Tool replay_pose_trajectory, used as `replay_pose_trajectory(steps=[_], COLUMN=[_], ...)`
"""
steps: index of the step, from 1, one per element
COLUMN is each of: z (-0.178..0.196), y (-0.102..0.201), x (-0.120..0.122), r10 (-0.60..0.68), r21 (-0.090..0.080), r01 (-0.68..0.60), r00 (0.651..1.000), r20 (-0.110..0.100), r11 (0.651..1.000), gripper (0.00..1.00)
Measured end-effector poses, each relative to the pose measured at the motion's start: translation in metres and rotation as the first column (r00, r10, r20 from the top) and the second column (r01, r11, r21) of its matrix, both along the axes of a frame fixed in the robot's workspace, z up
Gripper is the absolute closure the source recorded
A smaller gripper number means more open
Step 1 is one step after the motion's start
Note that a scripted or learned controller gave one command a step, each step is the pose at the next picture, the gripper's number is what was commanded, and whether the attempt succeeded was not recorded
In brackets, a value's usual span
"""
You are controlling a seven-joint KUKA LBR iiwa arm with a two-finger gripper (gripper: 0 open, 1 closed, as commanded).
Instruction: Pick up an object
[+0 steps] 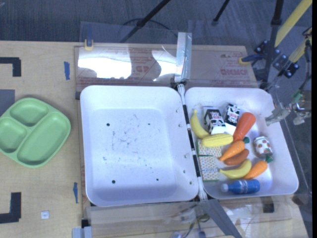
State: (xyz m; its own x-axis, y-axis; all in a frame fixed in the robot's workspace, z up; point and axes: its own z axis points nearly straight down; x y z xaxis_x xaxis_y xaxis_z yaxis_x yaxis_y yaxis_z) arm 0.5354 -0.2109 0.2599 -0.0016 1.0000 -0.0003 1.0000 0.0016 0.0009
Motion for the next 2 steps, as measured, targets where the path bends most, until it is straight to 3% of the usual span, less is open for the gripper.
replay_pose_trajectory(steps=[1,2], z=[-0.116,-0.174], y=[-0.004,0.001], x=[-0.046,0.013], r10=[0.369,0.511], r21=[0.001,-0.003], r01=[-0.369,-0.511], r00=[0.929,0.860], r20=[0.000,0.003], r11=[0.929,0.860], gripper=[0.00,0.00])
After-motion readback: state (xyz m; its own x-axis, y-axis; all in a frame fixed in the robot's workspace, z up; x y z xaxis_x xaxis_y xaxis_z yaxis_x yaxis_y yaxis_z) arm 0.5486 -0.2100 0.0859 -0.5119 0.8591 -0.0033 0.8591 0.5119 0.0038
